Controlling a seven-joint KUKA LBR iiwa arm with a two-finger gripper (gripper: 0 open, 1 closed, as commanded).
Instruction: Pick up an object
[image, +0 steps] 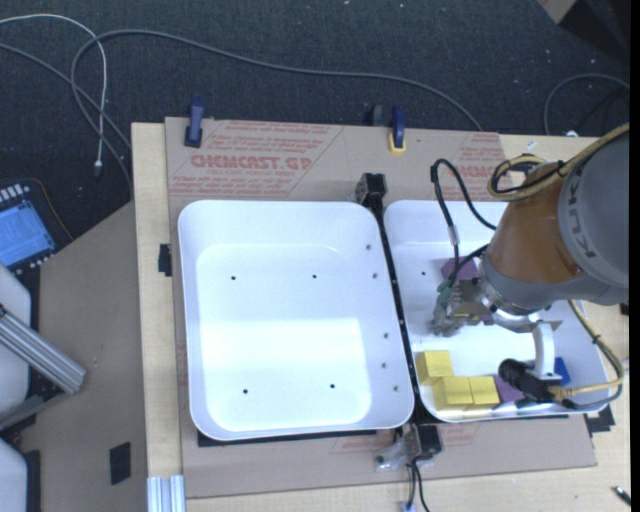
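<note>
The surface (156, 330) is a pale board, and a brown sheet with red print (255, 160) lies across most of it, held at the far edge by two blue clamps (195, 122). Two white bins sit on the sheet side by side, their rims touching. The left bin (290, 225) shows a smooth white floor marked with a few small dark dots.

The grey arm (560, 245) leans over the right bin (408, 228) from the right, and its orange band covers much of that bin's middle. The claw (450, 312) hangs low over the left-centre of the right bin floor. From here I can't tell how far open it is, and I see nothing in its grip.

The things to pick lie in the right bin. Three yellow blocks (458, 390) cluster in the near left corner, just in front of the claw and apart from it. A purple piece (507, 396) lies against their right side. A small blue piece (559, 371) sits further right. Another purplish bit (466, 268) peeks out from under the arm, towards the far side.
</note>
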